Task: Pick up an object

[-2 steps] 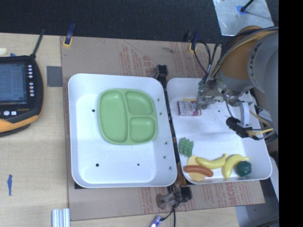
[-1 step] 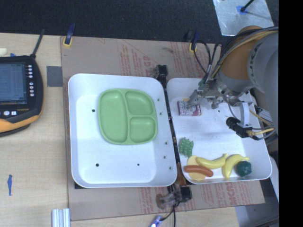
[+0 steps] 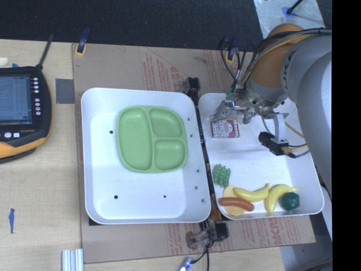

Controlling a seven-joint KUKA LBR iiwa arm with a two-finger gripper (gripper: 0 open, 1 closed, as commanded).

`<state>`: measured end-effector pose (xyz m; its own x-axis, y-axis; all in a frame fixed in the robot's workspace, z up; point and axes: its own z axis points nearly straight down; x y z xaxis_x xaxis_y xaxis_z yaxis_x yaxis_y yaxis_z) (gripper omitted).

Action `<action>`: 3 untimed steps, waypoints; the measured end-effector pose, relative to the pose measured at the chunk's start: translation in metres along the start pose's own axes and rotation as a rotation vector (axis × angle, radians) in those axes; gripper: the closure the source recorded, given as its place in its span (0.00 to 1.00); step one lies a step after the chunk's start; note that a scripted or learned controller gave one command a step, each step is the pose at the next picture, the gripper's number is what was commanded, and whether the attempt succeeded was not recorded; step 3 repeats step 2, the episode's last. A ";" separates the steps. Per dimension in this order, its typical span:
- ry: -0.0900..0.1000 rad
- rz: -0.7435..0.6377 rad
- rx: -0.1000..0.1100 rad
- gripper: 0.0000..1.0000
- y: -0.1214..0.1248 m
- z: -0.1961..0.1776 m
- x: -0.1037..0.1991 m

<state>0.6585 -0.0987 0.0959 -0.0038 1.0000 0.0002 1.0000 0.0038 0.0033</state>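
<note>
The right bin (image 3: 307, 171) holds a small pink and white packet (image 3: 225, 130) near its far left corner. A green bumpy toy (image 3: 221, 175) lies at the bin's left wall. Along the near edge lie a toy hot dog (image 3: 236, 206), two yellow bananas (image 3: 254, 195) and a dark green round piece (image 3: 290, 201). My gripper (image 3: 232, 110) hangs low over the far edge of the packet, reaching in from the right under the orange-banded wrist. The packet's top edge is partly covered by the gripper.
The left bin (image 3: 101, 196) holds a light green divided plate (image 3: 152, 138). A handheld control pendant (image 3: 22, 109) lies on the bench at the far left. Cables and a black fitting (image 3: 274, 143) hang from the wrist over the right bin.
</note>
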 end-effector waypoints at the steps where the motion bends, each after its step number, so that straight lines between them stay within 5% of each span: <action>1: 0.001 0.000 -0.002 0.00 0.000 0.000 -0.007; 3: -0.001 0.001 -0.002 0.00 0.000 0.000 -0.004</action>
